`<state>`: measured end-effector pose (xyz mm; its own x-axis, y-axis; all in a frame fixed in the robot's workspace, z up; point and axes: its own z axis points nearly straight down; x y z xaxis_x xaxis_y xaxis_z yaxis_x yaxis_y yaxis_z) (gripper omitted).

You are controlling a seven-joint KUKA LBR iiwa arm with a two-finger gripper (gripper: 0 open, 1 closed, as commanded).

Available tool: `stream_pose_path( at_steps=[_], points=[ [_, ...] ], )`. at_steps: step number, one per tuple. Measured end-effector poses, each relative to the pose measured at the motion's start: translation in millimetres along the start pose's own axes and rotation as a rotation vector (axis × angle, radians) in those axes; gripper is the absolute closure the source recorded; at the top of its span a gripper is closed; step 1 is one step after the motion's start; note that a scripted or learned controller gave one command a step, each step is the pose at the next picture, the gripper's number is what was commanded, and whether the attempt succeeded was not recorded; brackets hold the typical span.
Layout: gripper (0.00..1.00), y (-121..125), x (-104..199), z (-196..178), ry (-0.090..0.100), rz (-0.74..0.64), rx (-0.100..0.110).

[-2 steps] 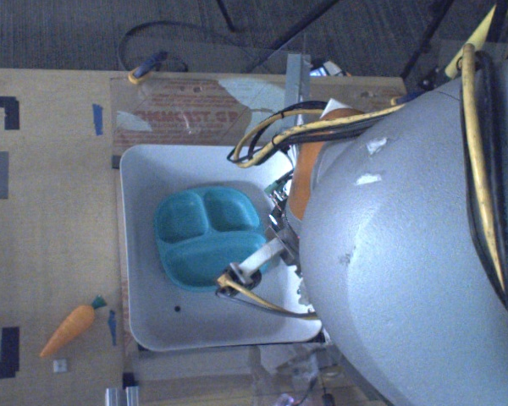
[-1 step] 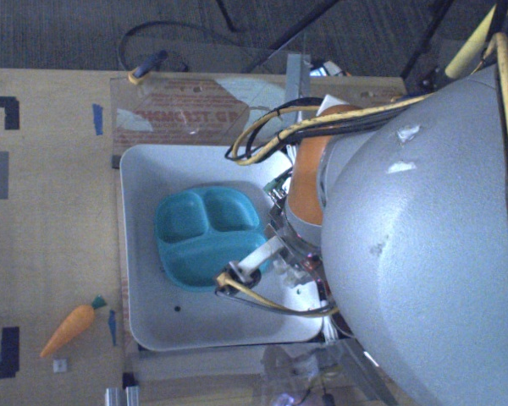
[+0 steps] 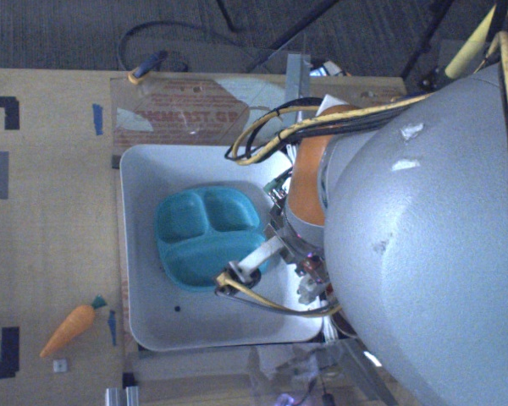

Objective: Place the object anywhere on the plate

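A teal plate with three compartments lies in the white bin, toward its left half. Nothing rests on the plate's visible surface. My gripper hangs just right of the plate's right edge, under the orange wrist band, and the big grey arm covers most of it. An orange toy carrot with a green top lies on the wooden bench outside the bin, off its lower left corner.
The grey arm covers the whole right side, including whatever is in the bin's right part. A small dark speck sits on the bin floor below the plate. Blue tape marks and black floor markings are on the bench at left.
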<state>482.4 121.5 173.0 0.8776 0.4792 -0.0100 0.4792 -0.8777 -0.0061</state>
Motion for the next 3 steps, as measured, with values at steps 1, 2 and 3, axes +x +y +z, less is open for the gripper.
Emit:
stream_pose_path(
  at_steps=[1, 2, 3],
  points=[
    [1.0, -1.2, 0.4, -9.2, -0.003, -0.004, 0.001],
    [0.0, -1.8, 0.5, -9.2, -0.004, -0.004, 0.002],
    [1.0, -2.9, 1.0, -18.5, -0.006, -0.008, 0.003]
  ],
)
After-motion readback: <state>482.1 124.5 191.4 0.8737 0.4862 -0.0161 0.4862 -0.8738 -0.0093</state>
